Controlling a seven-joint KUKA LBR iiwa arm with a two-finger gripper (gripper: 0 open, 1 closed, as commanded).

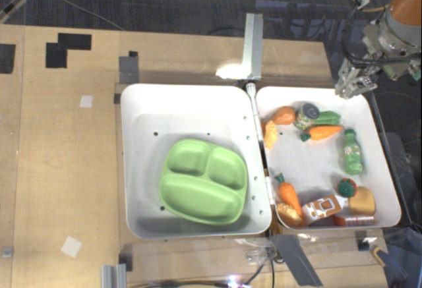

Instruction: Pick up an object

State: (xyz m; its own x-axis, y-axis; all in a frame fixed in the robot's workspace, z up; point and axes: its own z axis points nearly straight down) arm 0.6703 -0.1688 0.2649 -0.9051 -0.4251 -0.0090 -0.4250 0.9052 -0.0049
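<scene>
The gripper (353, 84) hangs above the far right corner of the right bin (386, 148), holding nothing; how wide it stands cannot be made out. Toy food lies below in that bin, nearest an orange carrot (323, 132) and a green bottle (352, 151).

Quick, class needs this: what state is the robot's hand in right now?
Hand: above the right bin's top right corner, nothing visibly held; open or closed cannot be told.

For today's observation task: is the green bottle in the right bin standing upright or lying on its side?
Lying on its side. The green bottle shows its whole length flat on the floor of the right bin, cap pointing toward the far rim.
</scene>
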